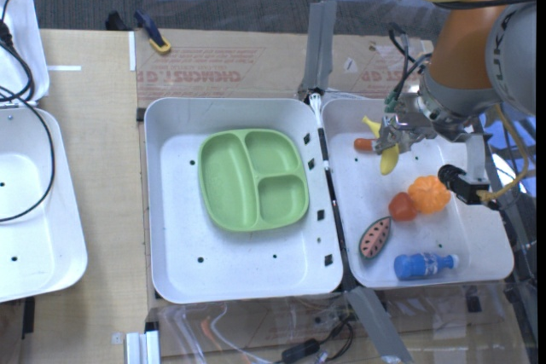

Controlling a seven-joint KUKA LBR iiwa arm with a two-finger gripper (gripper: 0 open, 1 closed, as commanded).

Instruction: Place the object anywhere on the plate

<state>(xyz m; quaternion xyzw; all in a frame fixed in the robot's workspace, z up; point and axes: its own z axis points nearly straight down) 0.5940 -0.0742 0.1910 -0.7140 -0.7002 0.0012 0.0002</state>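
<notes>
**A:** Status? The end effector (391, 138) is low in the far-left corner of the right white bin (486, 268), right over the small yellow banana-shaped toy (388, 159). A small orange carrot-like piece (364, 144) lies just left of it.

**B:** Can't tell if it's open or closed, the wrist blocks the view. Banana looks to be still resting on the bin floor, not clearly lifted.

**A:** The green three-compartment plastic plate (253, 177) sits mid left bin (171, 268), well apart from the toy. My read: it's in the grasp step.

**B:** Agreed. To do it well: close across the banana's narrow width, not its curve, and lift straight up so it clears the wall between the bins. The carrot piece is close enough to get nudged.

**A:** Then travel left and release low over any compartment. The orange ball (428, 193), red round toy (402, 206) and blue bottle (424, 266) sit nearer, out of the path.
</notes>
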